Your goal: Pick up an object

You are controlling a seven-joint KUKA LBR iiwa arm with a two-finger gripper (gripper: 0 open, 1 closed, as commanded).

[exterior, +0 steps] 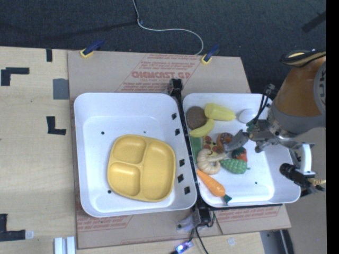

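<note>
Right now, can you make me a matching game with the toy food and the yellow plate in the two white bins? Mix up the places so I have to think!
Things:
1. yellow plastic divided plate
2. orange toy carrot with a green tip
3. brown round toy food
4. green bumpy toy vegetable

Places:
A. far corner of the right bin, beside the divider
B. alone in the left bin
C. near edge of the right bin
D. middle of the right bin, just under the gripper

Pairs: 1-B, 2-C, 3-A, 4-D
</note>
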